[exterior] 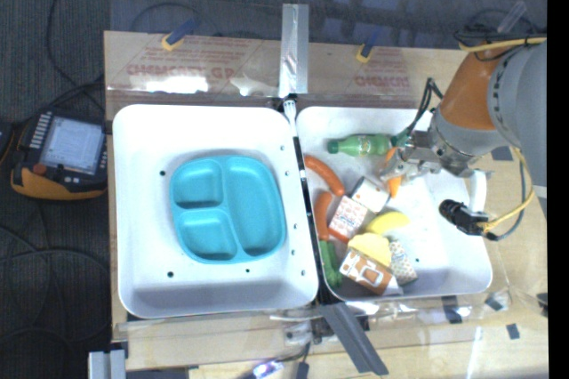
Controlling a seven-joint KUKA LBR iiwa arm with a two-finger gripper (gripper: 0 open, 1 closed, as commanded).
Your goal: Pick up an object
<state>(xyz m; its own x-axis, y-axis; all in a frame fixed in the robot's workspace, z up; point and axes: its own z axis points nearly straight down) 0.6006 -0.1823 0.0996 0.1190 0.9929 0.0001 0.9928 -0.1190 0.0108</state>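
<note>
We see the gripper (402, 165) low in the right bin (462, 270), just beside the green bottle (360, 144); we cannot tell how it stands; near it lie a yellow lemon (388, 222), an orange sausage (324, 174) and small cartons (348, 215), heaped against the bin's left wall; the left bin (142, 279) holds a blue tray (227, 206).
</note>
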